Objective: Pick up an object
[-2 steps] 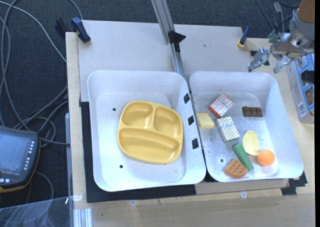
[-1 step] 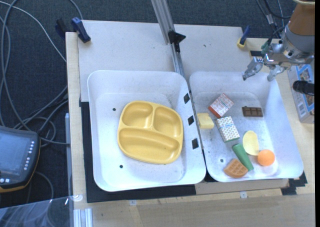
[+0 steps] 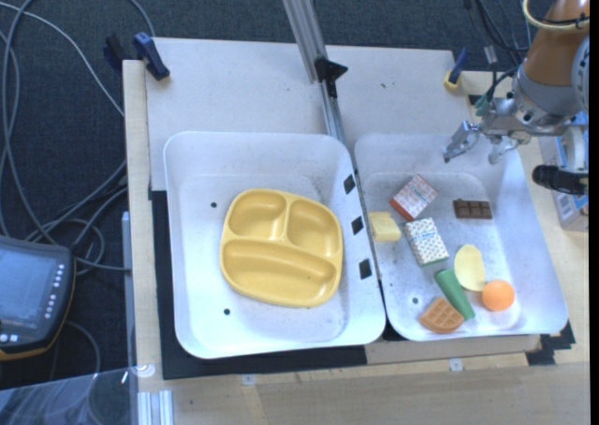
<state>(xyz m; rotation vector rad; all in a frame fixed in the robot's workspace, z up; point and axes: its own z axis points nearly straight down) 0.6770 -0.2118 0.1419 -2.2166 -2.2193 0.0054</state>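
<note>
Chocolate bar [image 3: 473, 209] lies flat in right bin [image 3: 533, 227], nearest hand [image 3: 483, 143]. Hand hovers over bin's far edge, fingers apart, nothing between. Best: descend straight, straddle bar's short sides, avoid red box [image 3: 413, 197].

My gripper [image 3: 479, 144] hangs over the right bin's [image 3: 524, 191] far edge. Below me lie a chocolate bar [image 3: 473, 210], two small boxes [image 3: 413, 197], an orange [image 3: 498, 296]. A divided plate [image 3: 281, 247] sits in the left bin [image 3: 192, 227].
</note>
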